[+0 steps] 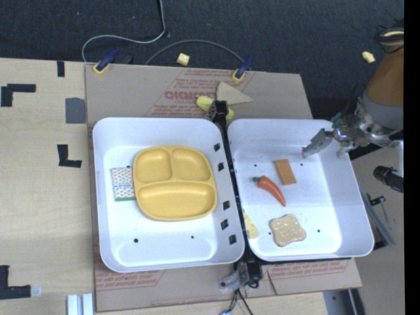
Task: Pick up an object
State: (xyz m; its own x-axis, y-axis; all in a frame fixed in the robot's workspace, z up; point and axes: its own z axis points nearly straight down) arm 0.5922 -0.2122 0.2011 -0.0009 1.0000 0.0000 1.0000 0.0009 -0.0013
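The right bin (331, 195) holds three small items. An orange carrot-like piece with a green tip (271, 188) lies near its middle. A brown rectangular block (285, 172) sits just above that. A tan toast-shaped piece (287, 230) rests near the front. My gripper (327, 147) hangs over the bin's upper right part, right of the brown block and apart from it. It is open, with nothing between its fingers (312, 146).
The left bin (118, 241) holds a yellow divided plate (176, 182) and a small patterned card (122, 183) beside it. A yellow scrap (250, 227) lies at the divider between the bins. Clips and a cable sit on the cardboard behind the bins.
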